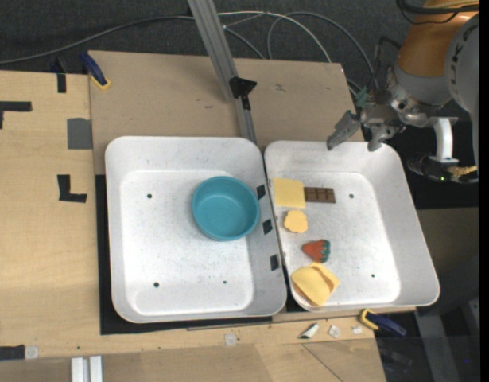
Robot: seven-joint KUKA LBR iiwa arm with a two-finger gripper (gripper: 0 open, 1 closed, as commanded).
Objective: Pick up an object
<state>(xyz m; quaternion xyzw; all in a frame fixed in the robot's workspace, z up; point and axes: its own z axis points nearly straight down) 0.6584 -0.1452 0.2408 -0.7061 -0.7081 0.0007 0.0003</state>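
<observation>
My gripper (358,134) hangs open over the far rim of the right bin (387,237), its two fingers spread with nothing between them. In that bin's left part lie a pale yellow square (289,192), a brown chocolate bar (320,196), a small orange-yellow piece (296,223), a red and teal piece (316,251) and a yellow wedge (314,283). All of them are nearer the camera and to the left of the gripper. A teal bowl (224,207) stands upright in the left bin (149,245).
A grey metal pole (220,54) slants up from between the bins at the back. Cables (292,30) run across the dark far side. Blue and yellow clamps (95,70) sit at the board's far left corner and near front edge (379,321).
</observation>
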